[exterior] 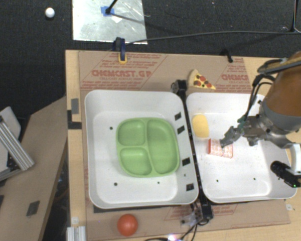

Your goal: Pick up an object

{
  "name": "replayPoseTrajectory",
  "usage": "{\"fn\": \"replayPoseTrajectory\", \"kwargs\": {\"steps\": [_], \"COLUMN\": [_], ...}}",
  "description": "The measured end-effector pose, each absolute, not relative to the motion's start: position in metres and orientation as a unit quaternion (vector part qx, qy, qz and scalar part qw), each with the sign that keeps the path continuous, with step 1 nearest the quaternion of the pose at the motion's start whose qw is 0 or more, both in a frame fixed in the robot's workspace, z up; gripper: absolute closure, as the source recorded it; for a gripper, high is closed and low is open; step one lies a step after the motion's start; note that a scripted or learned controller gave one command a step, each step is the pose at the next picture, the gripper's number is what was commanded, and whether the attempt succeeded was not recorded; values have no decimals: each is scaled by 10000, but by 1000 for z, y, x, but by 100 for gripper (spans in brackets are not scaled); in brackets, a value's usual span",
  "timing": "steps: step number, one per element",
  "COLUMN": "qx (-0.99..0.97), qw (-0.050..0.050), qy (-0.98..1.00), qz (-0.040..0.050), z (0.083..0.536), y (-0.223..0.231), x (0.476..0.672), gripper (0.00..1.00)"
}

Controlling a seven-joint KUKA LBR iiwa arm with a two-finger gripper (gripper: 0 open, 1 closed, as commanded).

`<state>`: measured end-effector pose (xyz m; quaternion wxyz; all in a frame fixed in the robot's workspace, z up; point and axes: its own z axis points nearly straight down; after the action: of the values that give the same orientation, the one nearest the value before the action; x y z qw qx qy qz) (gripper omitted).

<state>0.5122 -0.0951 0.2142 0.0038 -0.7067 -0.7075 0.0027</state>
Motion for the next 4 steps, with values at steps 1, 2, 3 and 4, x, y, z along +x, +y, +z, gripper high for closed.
{"fn": "replayPoseTrajectory", "kwargs": {"steps": [1, 2, 3, 4], "qx": [-7059, -7066, -7066, -7077], "qw": [-7, 13, 16, -41], "qy": [-7083, -7076, -7076, -7065], "qz": [-7, 7, 6, -6], "z": [219, 176, 132, 87], "y": [-95, -95, -87, -90], "x": [515, 510, 511, 514], "gripper": [0, 0, 0, 0]}}
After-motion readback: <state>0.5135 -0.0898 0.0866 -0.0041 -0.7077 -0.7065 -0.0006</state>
